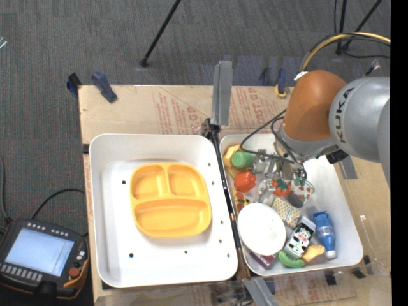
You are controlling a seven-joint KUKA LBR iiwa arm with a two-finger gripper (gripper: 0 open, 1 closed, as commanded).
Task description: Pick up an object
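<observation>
- While your gripper hangs low over the right bin, you can't tell its finger state.
- Yellow tray sits in your left bin.

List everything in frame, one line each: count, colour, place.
bins: 2, white, side by side on the bench
divided tray: 1, yellow, in the left-hand bin
round plate: 1, white, near side of the right-hand bin
ball: 1, red-orange, right-hand bin, left side
green toy: 1, green, right-hand bin, far left corner
bottle: 1, blue, right-hand bin, near right
teach pendant: 1, dark grey, lower left, off the bench
arm: 1, grey with orange band, from the right
pincer: 1, metallic, low over the right-hand bin's clutter
</observation>
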